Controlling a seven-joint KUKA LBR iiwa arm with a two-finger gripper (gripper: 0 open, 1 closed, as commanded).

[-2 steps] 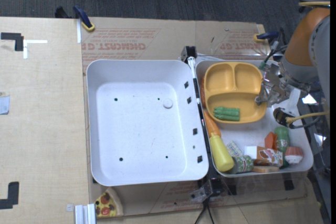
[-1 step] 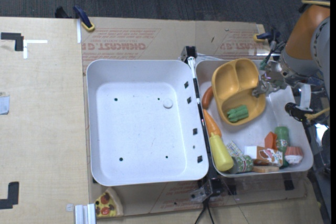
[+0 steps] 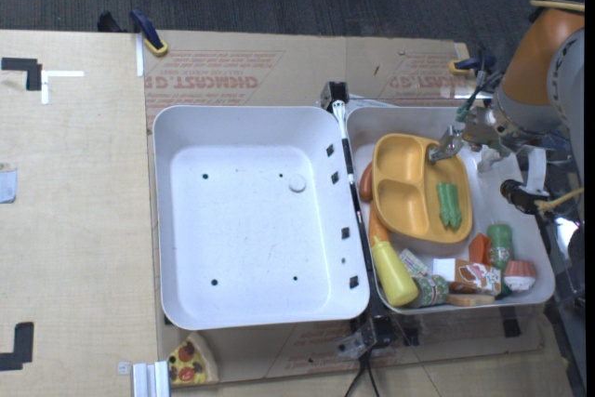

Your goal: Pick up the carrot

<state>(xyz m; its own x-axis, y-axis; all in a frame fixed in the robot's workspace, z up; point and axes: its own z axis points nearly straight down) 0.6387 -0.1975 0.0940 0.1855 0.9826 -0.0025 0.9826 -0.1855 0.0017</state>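
- Over the upper right rim of the yellow, two-compartment plastic plate hangs the grey metal hand of the arm. How far open it is cannot be told at this size. No object is seen in its hold.
- Left of that plate, pressed between its rim and the wall of the right shallow white bin, lies a slim orange plastic carrot, partly tucked under the rim. This reading is a judgement. A second orange-red piece below the plate's right corner could be mistaken for it.
- On the plate's right compartment rests a green plastic pea pod. Just below the plate's left corner lies a yellow squeeze bottle, its neck close to the carrot's lower end.
- Step in hand, as judged: the approach, with the grasp not yet begun. The hand is on the far side of the plate from the carrot.
- To do it well, cross above the plate and descend in the narrow gap left of it. Close across the carrot's width, clear of the rim, wall and bottle.
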